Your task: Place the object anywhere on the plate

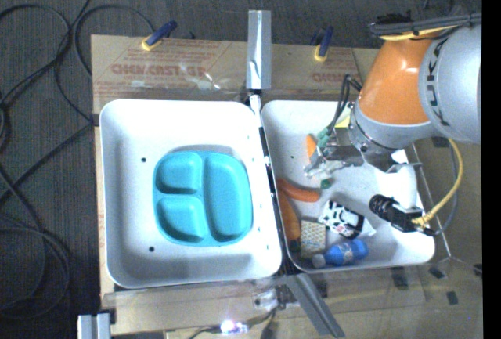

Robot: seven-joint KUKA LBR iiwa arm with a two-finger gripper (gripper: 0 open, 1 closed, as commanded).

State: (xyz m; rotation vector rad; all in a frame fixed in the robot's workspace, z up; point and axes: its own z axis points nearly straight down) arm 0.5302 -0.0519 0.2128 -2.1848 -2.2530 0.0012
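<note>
A blue plate [205, 196] with three compartments lies in the left bin [125, 134]. My gripper [322, 167] hangs over the upper left part of the right bin [415, 251], just above an orange carrot-like piece [300, 191]. A second orange piece with a green top [311, 144] sits right behind the gripper. I see nothing clearly held between the fingers.
The right bin's front holds a long orange piece [290, 221] along the left wall, a black-and-white item [341, 218], a patterned card [312, 233] and a blue bottle-like object [344, 253]. A metal bar [258, 48] stands behind the bins. Two clamps [159, 34] [321, 44] grip the board.
</note>
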